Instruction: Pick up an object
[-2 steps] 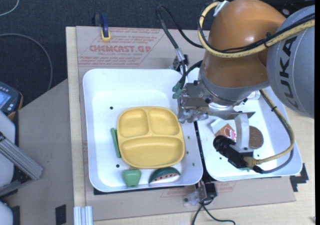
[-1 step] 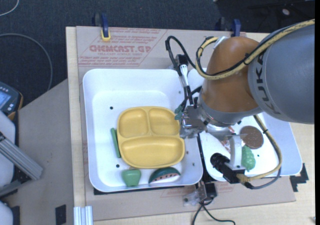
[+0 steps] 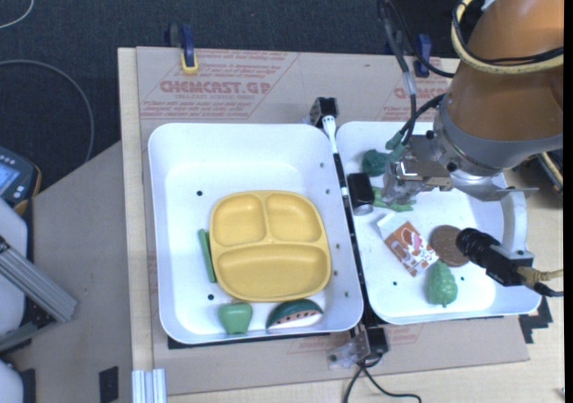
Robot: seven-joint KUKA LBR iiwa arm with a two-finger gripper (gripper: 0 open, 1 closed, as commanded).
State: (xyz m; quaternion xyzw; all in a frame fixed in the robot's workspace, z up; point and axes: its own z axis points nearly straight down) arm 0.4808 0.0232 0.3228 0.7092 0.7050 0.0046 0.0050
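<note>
My gripper [image 3: 400,188] hangs low over the back left part of the right bin [image 3: 501,303], beneath the orange and grey arm. Its tips sit right at a green toy [image 3: 376,162] and a flat green piece [image 3: 394,204]. Nearer the front of this bin lie a small red and white packet [image 3: 408,247], a brown round object [image 3: 445,243] and a green leafy toy [image 3: 440,286]. Nothing is visibly lifted off the bin floor.
The left bin [image 3: 175,213] holds a yellow divided plate [image 3: 269,244], a green stick [image 3: 207,255], a green pepper toy [image 3: 235,317] and a watermelon slice [image 3: 295,313]. A black divider clamp [image 3: 328,115] sits between the bins. Cables run behind the arm.
</note>
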